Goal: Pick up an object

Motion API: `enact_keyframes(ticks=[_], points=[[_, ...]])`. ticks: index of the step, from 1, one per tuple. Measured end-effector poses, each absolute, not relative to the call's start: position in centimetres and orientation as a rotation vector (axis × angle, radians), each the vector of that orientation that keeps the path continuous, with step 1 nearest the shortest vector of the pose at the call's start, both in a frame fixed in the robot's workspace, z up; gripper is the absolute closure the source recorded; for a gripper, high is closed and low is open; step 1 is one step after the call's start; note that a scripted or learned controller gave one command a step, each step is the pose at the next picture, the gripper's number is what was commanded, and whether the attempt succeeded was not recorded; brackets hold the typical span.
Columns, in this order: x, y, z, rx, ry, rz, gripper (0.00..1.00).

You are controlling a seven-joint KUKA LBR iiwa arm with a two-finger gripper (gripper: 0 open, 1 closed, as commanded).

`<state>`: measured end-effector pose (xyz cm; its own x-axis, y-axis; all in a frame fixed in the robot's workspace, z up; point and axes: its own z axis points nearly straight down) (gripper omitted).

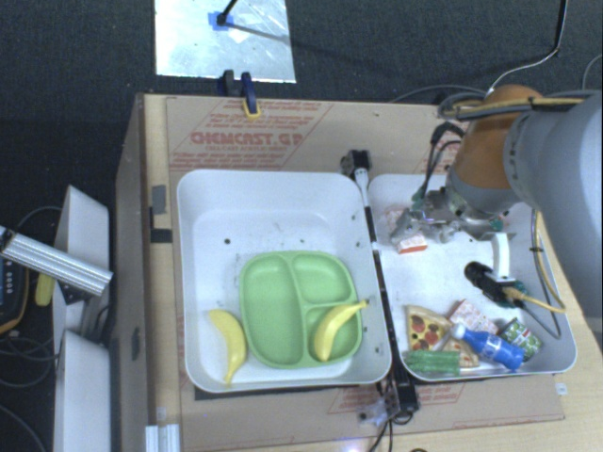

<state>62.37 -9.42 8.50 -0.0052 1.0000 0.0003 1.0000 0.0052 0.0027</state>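
Nearest the camera, toy food (pixel 466 342) heaped at five o'clock in the right bin (pixel 565 351). At one o'clock, gripper (pixel 419 229) low over a small red-and-white packet (pixel 412 244), probably the pick target; finger state impossible to tell. Green plate (pixel 283 309) with bananas (pixel 334 326) at seven o'clock, left bin (pixel 203 196).

Dark carpet floor (pixel 75 64) surrounds a brown board bench (pixel 273 130); a shiny foil sheet (pixel 224 26) lies beyond it

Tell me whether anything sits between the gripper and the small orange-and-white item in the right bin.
Nothing visible does. The gripper hangs at the back of the right bin, with the small orange-and-white item just below it. The other objects lie at the front edge.
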Motion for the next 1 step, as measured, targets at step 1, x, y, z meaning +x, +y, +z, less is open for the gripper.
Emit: enact_keyframes(ticks=[1], points=[[62.45, -9.40, 9.58, 2.212, 2.227, 0.007, 1.00]])
